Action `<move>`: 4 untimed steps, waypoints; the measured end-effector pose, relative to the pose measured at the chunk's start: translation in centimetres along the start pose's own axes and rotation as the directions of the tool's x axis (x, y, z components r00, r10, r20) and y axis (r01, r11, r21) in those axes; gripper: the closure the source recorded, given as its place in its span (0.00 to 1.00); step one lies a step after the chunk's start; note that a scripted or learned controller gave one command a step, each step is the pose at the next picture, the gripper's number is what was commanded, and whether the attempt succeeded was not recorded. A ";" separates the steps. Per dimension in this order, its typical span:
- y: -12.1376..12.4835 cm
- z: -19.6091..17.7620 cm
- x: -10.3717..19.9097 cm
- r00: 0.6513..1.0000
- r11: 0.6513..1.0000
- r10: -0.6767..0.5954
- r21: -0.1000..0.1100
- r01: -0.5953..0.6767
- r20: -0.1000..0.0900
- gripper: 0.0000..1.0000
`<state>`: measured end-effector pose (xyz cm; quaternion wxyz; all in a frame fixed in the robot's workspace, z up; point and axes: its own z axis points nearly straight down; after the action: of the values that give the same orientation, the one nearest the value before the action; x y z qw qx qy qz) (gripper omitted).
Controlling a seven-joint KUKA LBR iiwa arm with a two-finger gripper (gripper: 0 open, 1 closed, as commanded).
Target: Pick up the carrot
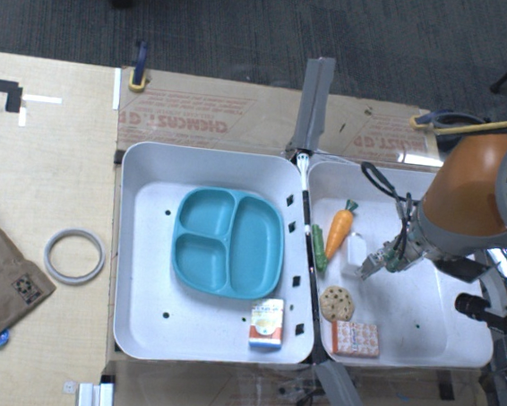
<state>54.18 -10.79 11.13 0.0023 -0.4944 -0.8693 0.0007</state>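
Two white bins here. The right bin [419, 346] has one carrot [339, 231] by its left wall, one green pod [319, 248], one cookie [337, 302] and one small packet [355, 339]. The left bin [134, 311] has one teal divided plate [230, 242] and one little carton [267, 323]. The arm leans in from the right, gripper [371, 265] low in the right bin, just beside the carrot, nothing between its tips; can't tell how far apart they are.

The arm [471, 189] reaches in from the right, end effector [375, 264] angled down-left.

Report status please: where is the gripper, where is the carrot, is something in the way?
Gripper low in right bin, right of carrot, holding nothing seen. Carrot lies by left wall, untouched. Green piece lies along its left side.
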 end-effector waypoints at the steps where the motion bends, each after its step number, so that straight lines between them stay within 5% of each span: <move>1: 0.0 0.0 0.0 1.000 1.000 -0.001 0.000 0.001 0.000 0.00; 2: 7.3 1.8 -3.7 1.000 1.000 0.021 -0.002 -0.021 0.003 0.00; 3: 10.1 2.0 -6.1 0.990 0.990 0.141 -0.004 -0.141 0.004 0.00; 4: 10.0 2.0 -6.1 0.984 0.984 -0.178 -0.001 0.178 0.005 0.00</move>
<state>65.89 -10.86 9.09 0.0001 -0.4145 -0.9100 0.0011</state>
